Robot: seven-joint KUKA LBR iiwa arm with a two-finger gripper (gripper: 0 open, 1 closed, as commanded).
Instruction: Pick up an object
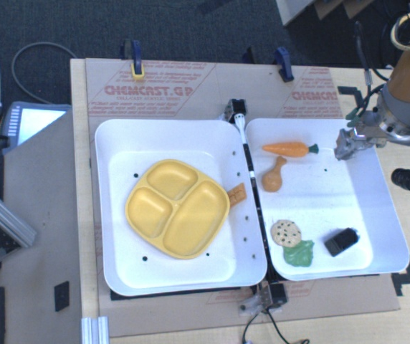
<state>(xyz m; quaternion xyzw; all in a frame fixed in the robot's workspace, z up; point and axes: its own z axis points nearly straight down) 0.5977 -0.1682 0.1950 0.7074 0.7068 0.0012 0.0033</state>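
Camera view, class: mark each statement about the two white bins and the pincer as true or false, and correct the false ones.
1. The yellow divided plate lies in the left bin. True.
2. The carrot lies in the left bin. False: it lies in the right bin, near its far side.
3. The pincer is gripping the black block. False: the pincer is at the right bin's far right corner, well apart from the block, which lies near the front.
4. The cookie sits beside the green piece. True.
5. The plate has three compartments. True.
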